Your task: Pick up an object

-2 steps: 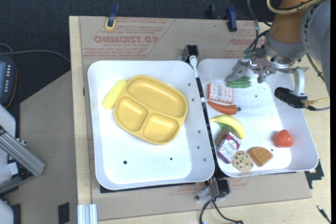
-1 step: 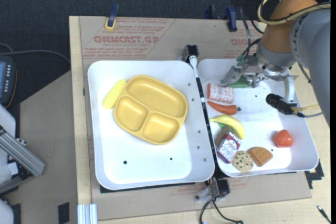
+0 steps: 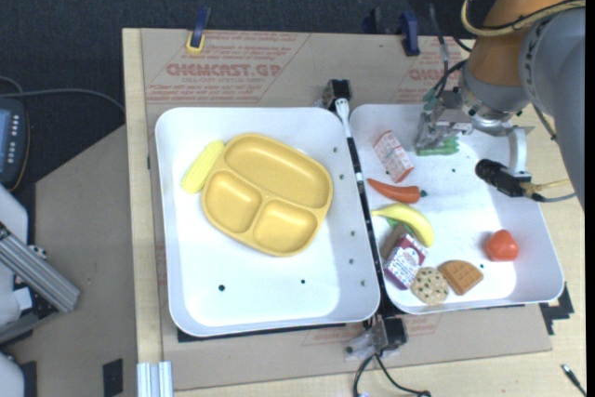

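Note:
My gripper (image 3: 437, 133) is low in the far part of the right bin (image 3: 535, 279), directly over a small green object (image 3: 447, 145) that peeks out from under it. A red-and-white packet (image 3: 393, 154) lies just left of the gripper. Nearer the front of the bin are a red chili pepper (image 3: 395, 191), a banana (image 3: 409, 220), a dark red packet (image 3: 403, 261), a round cookie (image 3: 429, 285), a brown piece of toast (image 3: 460, 275) and a red tomato (image 3: 502, 244).
The left bin (image 3: 242, 297) holds a yellow compartment tray (image 3: 265, 192) and a yellow corn-like piece (image 3: 202, 166) against its left side. A black divider rail (image 3: 358, 191) runs between the bins. The grey arm (image 3: 558, 42) comes in from the upper right.

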Tool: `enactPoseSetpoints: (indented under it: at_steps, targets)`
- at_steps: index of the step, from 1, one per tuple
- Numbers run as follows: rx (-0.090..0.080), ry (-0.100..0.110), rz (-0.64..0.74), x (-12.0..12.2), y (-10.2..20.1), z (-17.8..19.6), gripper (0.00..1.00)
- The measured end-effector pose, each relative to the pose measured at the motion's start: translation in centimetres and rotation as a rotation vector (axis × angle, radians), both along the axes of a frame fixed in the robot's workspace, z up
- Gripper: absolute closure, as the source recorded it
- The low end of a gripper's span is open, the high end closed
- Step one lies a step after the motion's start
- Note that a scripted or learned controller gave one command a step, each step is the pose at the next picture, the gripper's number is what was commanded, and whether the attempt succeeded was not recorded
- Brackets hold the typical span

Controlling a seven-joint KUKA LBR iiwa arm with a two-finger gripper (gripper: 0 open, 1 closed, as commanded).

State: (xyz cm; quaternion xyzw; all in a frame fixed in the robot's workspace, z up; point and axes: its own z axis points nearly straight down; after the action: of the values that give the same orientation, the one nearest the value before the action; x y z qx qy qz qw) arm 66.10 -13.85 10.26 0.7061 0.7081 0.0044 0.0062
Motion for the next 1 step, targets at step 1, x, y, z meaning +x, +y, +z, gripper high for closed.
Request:
enactPoseSetpoints:
  at_steps: [1]
  targets:
    - [0.001, 0.008, -0.001, -0.03, 0.82, 6.08, 1.00]
